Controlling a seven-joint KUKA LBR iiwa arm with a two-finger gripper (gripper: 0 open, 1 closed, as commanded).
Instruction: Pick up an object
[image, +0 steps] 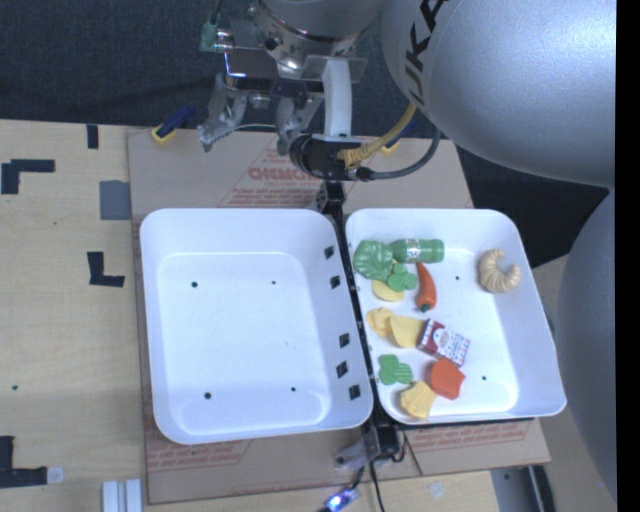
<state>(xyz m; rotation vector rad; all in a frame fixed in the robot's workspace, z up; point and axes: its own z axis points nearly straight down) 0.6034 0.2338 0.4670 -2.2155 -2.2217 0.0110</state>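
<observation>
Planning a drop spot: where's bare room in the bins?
Left bin: whole floor bare. Right bin: free strip between croissant and red packet, toward the right wall. Crowded along its left side, green bottle down to the yellow piece.

Glossy white plastic bins (170, 300), matt brown cardboard sheet (200, 175), seemingly plastic toy food (415, 330)
</observation>
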